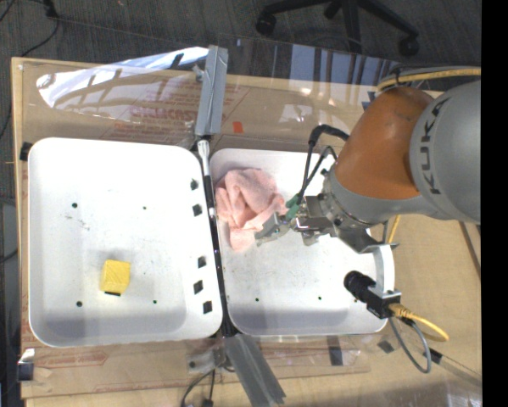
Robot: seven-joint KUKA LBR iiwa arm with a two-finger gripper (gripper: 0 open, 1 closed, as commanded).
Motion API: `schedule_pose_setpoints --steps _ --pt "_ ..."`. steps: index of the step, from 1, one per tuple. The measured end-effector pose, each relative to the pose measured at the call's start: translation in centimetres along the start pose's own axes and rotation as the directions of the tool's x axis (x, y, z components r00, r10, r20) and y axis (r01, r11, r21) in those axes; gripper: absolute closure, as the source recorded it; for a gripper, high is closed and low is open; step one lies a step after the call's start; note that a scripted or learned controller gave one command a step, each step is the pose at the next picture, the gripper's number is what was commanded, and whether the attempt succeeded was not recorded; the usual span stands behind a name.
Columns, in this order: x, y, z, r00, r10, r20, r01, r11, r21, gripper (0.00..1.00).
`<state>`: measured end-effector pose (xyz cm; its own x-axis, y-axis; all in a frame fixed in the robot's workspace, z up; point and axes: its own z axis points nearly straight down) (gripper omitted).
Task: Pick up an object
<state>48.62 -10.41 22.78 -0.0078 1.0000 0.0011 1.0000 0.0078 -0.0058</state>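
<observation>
Pink cloth (pixel 247 198) lies crumpled in the right bin (pixel 309 308), against its left wall and toward the far end. Note its condition: soft, loosely bunched, with folds standing up and one edge trailing toward the near side. Judge it as a limp item that will sag and stretch when lifted, not hold its shape.

The arm (pixel 410 155) reaches in from the right, and the gripper (pixel 275 227) sits at the near right edge of the cloth, its tip touching or just beside the fabric. You cannot tell from this view whether the fingers are spread or closed, nor whether any fabric lies between them. Treat the grasp as unconfirmed.

The step in hand appears to be the approach or the closing on the cloth. The next move calls for the fingers to close on a raised fold, followed by a straight lift high enough for the trailing edge to clear the bin wall. Verify that fabric rises with the gripper.

A small yellow block (pixel 115 276) rests in the left bin (pixel 109 164), toward its near left, well apart from the arm.
</observation>
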Motion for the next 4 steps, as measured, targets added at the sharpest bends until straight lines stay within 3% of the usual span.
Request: schedule_pose_setpoints --steps 1,2,3,4 --pt "-3.8 4.3 13.6 0.935 -0.356 0.002 0.356 0.935 -0.004 0.00" --pt "-3.8 4.3 12.6 0.933 -0.361 0.002 0.361 0.933 -0.003 1.00" --pt "-7.4 6.1 1.5 0.808 -0.589 0.007 0.589 0.808 -0.005 1.00" --pt "-7.4 6.1 1.5 0.809 -0.588 0.007 0.588 0.809 -0.004 0.00"
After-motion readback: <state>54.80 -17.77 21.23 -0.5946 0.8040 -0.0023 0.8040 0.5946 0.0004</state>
